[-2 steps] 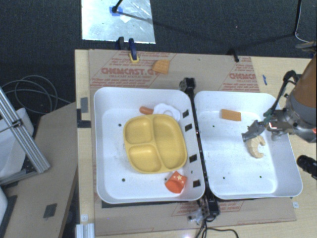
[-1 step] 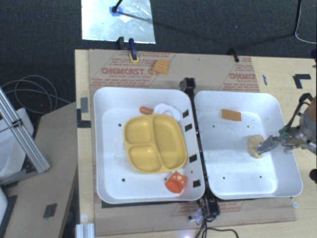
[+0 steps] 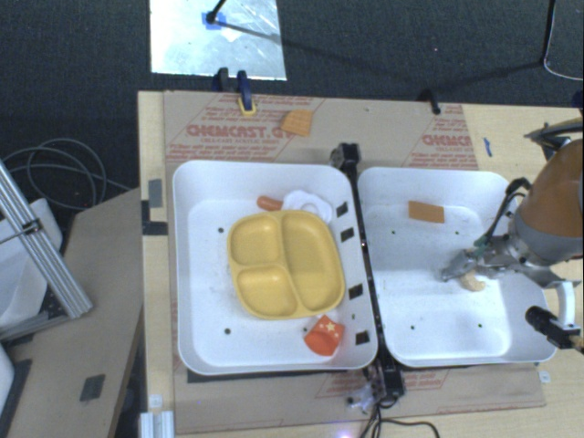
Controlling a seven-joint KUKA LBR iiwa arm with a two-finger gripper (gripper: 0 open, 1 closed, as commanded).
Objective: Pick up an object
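Two shallow white bins sit side by side on a bench. The left bin [image 3: 196,245] holds a yellow divided plate [image 3: 285,265], a small orange sausage-shaped piece [image 3: 269,203], a white ring-like object [image 3: 308,204] and a red-orange toy [image 3: 323,336]. The right bin [image 3: 438,336] holds a tan block [image 3: 425,212] near its far side. The arm enters from the right; its gripper [image 3: 464,270] is low in the right bin, just beside a small pale lump [image 3: 473,283]. I cannot tell how wide it is set.
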